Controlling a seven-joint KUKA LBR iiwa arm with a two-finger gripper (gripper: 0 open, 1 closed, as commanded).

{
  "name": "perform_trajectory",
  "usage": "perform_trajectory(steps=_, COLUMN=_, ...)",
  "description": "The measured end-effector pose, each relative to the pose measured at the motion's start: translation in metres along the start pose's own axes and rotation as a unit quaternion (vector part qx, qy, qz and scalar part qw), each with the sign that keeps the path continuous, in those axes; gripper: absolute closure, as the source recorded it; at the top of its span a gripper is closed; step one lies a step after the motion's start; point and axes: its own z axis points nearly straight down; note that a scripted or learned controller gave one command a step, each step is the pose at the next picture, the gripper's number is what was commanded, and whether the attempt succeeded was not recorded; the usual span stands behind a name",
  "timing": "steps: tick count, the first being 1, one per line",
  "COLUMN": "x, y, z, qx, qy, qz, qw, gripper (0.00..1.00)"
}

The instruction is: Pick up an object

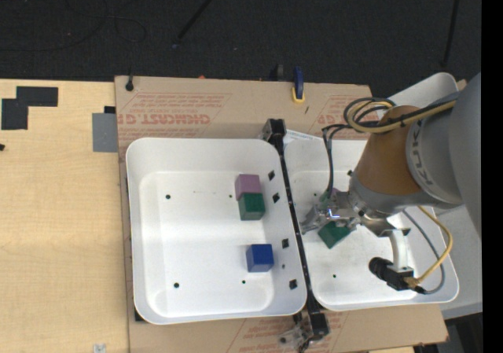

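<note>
My gripper [330,220] hangs low in the right bin [440,288], near its left wall. A small dark green block [334,235], tilted like a diamond, sits right at the gripper's lower end and is partly covered by it. Whether the block is off the bin floor cannot be made out. In the left bin [157,288] lie three more blocks: a purple one [247,185] touching a green one [251,206] just below it, and a blue one [259,257] nearer the front.
The black divider [289,210] between the bins runs just left of the gripper. A black and yellow cable [409,273] loops from the wrist over the right bin's front. The arm's grey and orange body [409,159] covers the right bin's back half.
</note>
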Motion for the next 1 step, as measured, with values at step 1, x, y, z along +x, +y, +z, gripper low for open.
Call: perform_trajectory(steps=1, x=-0.0016, y=-0.0028, z=-0.0095, qx=0.003, qy=0.001, qz=0.003, qw=1.0, gripper=1.0)
